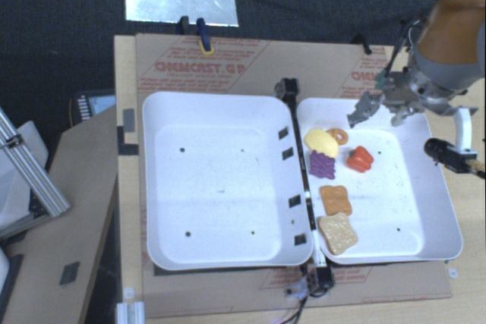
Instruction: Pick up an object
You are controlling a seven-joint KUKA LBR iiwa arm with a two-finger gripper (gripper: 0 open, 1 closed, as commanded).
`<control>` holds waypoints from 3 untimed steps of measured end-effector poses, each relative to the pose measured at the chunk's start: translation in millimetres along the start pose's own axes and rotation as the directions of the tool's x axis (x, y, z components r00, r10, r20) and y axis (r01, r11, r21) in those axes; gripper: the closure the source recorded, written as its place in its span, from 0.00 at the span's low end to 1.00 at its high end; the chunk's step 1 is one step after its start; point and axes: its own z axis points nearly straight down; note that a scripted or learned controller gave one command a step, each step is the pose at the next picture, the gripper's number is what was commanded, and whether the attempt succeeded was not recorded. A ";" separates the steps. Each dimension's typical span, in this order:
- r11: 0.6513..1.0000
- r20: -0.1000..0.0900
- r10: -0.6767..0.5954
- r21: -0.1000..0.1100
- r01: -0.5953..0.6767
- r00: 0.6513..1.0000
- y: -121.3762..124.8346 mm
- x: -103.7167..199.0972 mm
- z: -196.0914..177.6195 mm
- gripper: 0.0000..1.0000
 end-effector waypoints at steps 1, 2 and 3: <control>1.000 0.009 0.012 -0.011 -0.012 1.000 -48.9 -105.0 -97.0 0.00; 1.000 0.002 -0.004 -0.017 0.004 1.000 -100.4 -43.0 -214.8 0.00; 1.000 -0.005 -0.017 0.004 0.017 1.000 -102.4 125.9 -139.7 0.00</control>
